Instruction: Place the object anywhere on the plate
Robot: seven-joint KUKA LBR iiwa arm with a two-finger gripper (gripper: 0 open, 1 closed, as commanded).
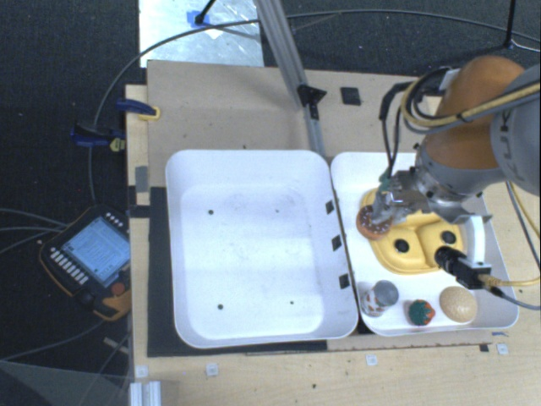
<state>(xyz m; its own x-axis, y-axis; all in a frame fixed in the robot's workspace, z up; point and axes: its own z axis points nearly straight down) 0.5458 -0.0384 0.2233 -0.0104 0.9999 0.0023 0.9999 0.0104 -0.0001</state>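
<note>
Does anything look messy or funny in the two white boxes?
Nothing looks spilled or broken. All the things crowd the right white bin: a yellow plate, a brown ring-shaped piece at its edge, a grey-topped piece, a green-red ball, a beige egg-shaped ball.

Left of the fingers [382, 212] the left bin [245, 244] lay open for passage. Just below them the yellow plate [414, 244] crowded the right bin [355, 176] (its near edge also held a grey cup [378, 296], green ball [421, 312] and beige egg [457, 304]).
</note>
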